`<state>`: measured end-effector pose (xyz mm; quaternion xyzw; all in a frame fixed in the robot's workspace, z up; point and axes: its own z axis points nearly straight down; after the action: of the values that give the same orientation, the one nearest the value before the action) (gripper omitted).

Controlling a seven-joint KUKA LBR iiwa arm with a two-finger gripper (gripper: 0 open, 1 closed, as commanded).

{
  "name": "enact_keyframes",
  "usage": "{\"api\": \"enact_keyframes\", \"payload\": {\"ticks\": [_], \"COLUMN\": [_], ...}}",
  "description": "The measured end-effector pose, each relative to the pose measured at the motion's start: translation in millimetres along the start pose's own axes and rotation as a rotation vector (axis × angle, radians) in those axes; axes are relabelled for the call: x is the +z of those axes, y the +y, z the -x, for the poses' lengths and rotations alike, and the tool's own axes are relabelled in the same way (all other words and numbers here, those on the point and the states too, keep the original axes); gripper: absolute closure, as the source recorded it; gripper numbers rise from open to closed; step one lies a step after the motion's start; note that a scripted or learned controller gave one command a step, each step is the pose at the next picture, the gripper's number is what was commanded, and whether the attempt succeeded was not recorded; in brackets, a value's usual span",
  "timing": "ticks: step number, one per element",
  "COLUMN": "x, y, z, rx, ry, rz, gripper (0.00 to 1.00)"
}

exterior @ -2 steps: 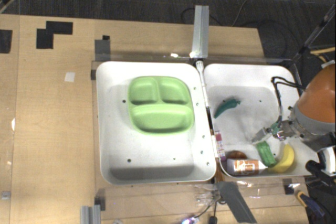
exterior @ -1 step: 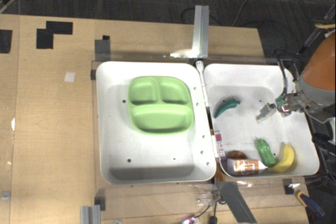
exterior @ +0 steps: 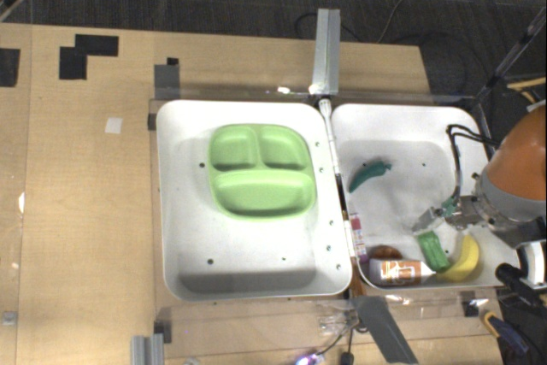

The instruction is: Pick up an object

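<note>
The right bin (exterior: pixel 402 128) holds several small things. A teal pepper-shaped piece (exterior: pixel 369 173) lies near its middle. Along the front wall lie a brown and orange can (exterior: pixel 398 271), a green packet (exterior: pixel 433 253) and a yellow banana (exterior: pixel 464 261). My gripper (exterior: pixel 438 218) reaches in from the right and hangs low in this bin, just above and behind the green packet and left of the banana. I see nothing held in it. The arm's orange band (exterior: pixel 521 162) rises behind it at the bin's right side.
The left bin (exterior: pixel 184 269) carries a light green divided plate (exterior: pixel 260 169) in its upper middle. A metal post (exterior: pixel 327 47) stands behind the wall between the bins. Black cables (exterior: pixel 461 132) hang over the right bin's far right corner.
</note>
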<state>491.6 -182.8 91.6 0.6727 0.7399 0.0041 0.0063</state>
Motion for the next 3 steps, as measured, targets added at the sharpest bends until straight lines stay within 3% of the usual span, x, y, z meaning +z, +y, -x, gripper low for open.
{"api": "enact_keyframes", "payload": {"ticks": [1, 2, 3], "x": [-41, 1, -27], "y": [-2, -1, 66], "z": [-5, -6, -32], "rx": [-0.036, -0.172, -0.293], "ry": [0.002, 0.002, 0.004], "rz": [-0.009, -0.004, -0.009], "gripper": [0.0, 0.0, 0.0]}}
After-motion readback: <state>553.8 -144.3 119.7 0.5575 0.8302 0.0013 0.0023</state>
